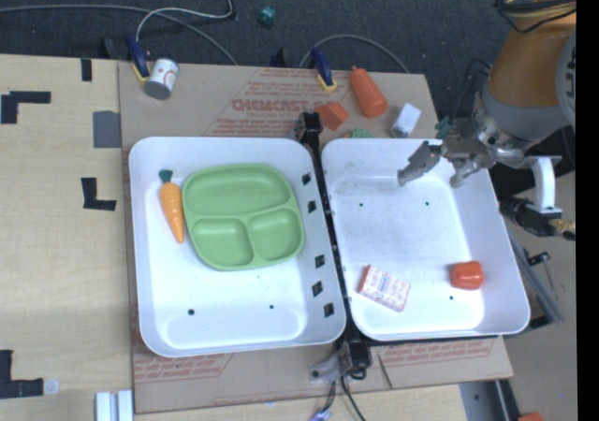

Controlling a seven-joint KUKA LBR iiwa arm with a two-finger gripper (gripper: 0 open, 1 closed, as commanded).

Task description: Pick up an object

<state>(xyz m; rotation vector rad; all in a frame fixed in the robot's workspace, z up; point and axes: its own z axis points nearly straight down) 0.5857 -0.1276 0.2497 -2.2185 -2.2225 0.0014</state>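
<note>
On my feed the left bin carries a toy carrot lying just beside the left edge of a green divided plate; nothing there looks disturbed. Moving across the divider, the right bin has two candidates near its front wall: a small red-and-white packet lying flat, and further right an orange-red block, the two clearly apart. Both rest on the bin floor, so I judge the pick has not happened yet.

The gripper hangs over the back right part of that bin, well apart from both items. Its two fingers look spread, with bare white floor showing between them and nothing caught in them, though at this slant I can't be sure how wide the gap is.

So I read the task as barely begun: what remains, in my view, is to travel toward the front of the bin, settle over the packet or the block, descend, close and lift.
</note>
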